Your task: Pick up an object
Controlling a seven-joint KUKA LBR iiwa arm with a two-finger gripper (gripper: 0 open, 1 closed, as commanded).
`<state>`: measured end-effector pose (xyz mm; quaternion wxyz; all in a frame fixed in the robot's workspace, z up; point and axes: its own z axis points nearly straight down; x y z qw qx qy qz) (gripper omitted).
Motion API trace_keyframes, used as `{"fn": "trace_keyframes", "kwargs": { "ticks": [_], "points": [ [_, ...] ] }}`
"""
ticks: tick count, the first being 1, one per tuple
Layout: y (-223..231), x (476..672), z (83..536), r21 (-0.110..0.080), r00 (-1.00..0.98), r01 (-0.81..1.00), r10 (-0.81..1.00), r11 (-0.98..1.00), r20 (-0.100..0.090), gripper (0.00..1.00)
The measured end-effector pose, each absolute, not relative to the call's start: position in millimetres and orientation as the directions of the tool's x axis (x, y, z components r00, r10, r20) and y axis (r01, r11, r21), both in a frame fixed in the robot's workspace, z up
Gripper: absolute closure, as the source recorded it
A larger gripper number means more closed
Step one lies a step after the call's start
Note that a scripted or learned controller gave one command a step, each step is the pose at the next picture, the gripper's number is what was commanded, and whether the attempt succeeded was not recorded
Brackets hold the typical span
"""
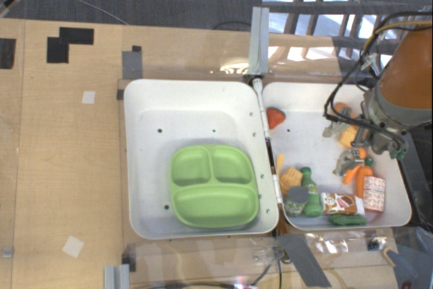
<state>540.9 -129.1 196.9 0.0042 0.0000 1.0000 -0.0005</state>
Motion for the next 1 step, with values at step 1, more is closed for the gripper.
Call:
{"fn": "trace_keyframes", "kwargs": {
  "ticks": [1],
  "points": [
    [-153.8, 535.9, 98.6, -0.003, -0.949, -0.315, -0.315, 0.949, -0.008, 0.0]
  ]
}}
